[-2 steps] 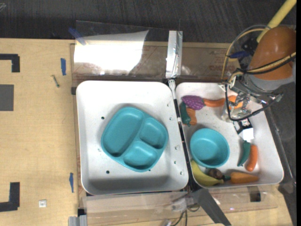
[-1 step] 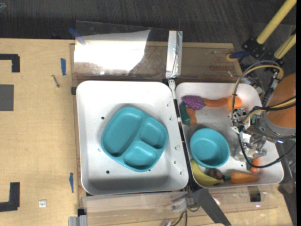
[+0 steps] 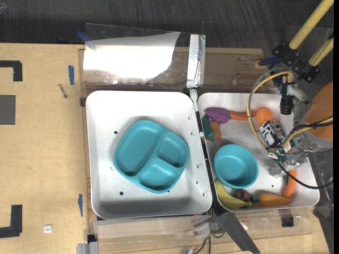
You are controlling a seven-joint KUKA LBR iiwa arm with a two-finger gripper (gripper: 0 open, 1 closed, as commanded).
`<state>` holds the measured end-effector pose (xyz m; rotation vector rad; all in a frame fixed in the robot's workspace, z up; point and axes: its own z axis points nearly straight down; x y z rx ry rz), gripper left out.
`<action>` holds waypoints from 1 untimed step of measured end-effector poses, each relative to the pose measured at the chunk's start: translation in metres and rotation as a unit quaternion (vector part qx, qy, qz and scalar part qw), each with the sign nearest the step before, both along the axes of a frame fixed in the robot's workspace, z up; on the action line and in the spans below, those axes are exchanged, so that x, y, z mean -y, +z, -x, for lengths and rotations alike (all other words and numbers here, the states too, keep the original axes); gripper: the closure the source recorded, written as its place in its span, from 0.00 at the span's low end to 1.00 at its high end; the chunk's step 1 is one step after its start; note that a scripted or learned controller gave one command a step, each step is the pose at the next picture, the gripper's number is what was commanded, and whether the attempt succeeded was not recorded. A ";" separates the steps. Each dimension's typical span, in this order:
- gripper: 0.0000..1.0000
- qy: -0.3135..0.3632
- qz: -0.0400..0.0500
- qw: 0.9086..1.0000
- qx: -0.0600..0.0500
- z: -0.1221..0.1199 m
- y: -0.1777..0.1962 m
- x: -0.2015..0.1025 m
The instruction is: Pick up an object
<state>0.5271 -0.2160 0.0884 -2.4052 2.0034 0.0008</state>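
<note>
Two white bins are seen side by side: left bin [image 3: 100, 142], right bin [image 3: 307, 194]. One teal divided plate [image 3: 152, 155], with three compartments, is lying at the centre of the left bin, tilted.

In the right bin are counted: one teal bowl [image 3: 236, 165] at centre, upright; one purple toy [image 3: 217, 115] at 11 o'clock of the bowl; one orange toy [image 3: 262, 115] at 1 o'clock of the bowl; one banana [image 3: 229, 197] at 6 o'clock, touching the bowl's rim; one carrot [image 3: 274, 198] at 5 o'clock along the near wall; a second small orange piece [image 3: 289, 187] just beside the carrot's right end. A dark green piece [image 3: 208, 128] is lying against the left wall below the purple toy.

No readable writing or brand is made out; faint print on the board [image 3: 249, 70] behind the right bin is too blurred.

The gripper [image 3: 286, 160] is seen at 3 o'clock of the bowl, low over the right bin, wrapped in cables [image 3: 265, 89]. Nothing is seen between its tips; whether they are spread or closed cannot be told. The bowl is near, apart from it, to its 9 o'clock; the carrot is at its 6 o'clock.
</note>
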 end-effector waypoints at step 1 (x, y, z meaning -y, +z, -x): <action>1.00 0.227 0.005 0.974 0.002 -0.029 0.000 -0.027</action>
